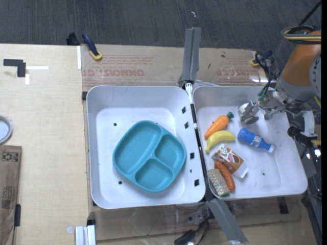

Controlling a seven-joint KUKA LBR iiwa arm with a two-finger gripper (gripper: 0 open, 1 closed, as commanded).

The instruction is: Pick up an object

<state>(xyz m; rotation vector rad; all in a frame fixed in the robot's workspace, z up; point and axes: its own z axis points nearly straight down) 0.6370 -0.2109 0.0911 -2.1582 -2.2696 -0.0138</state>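
Observation:
My gripper (pixel 249 113) hangs over the back of the right bin (pixel 286 188), just right of a toy carrot (pixel 218 125) and above a blue bottle (pixel 254 140). Nothing shows between its fingers. Below the carrot lies a yellow banana (pixel 219 138). Further toward the front sit a small snack carton (pixel 229 158), a red-orange sausage-like toy (pixel 225 174) and a speckled bread-like piece (pixel 218 183). The arm with its orange band (pixel 301 65) comes in from the right.
A teal divided plate (pixel 148 155) lies in the left bin (pixel 97 152). A grey post (pixel 191 55) rises behind the divider between the bins. Cardboard and clamps line the back of the bench.

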